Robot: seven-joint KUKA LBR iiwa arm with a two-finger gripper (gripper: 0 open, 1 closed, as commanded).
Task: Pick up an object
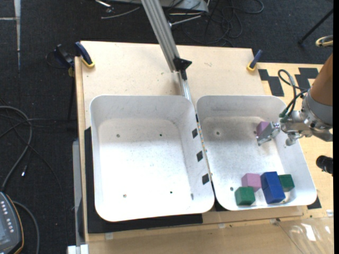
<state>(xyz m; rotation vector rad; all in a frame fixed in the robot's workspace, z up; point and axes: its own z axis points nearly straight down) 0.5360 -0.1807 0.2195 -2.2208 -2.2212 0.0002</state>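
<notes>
Tool (pixel 268 133) grasping purple block (pixel 262 127) | near right bin's (pixel 233 103) far-right edge

- Arm (pixel 324 97) at three o'clock: a rounded grey body under an orange band.
- Black cable (pixel 288 83) looping off its upper side, toward eleven o'clock.
- Gripper (pixel 270 132): a silvery metal block with small green fittings, and pale grey fingers (pixel 265 136).

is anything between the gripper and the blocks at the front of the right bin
Nothing visible. The gripper is over the right bin, next to a purple block. The pink block, blue block and two green blocks cluster at the front, with bare floor between.
</notes>
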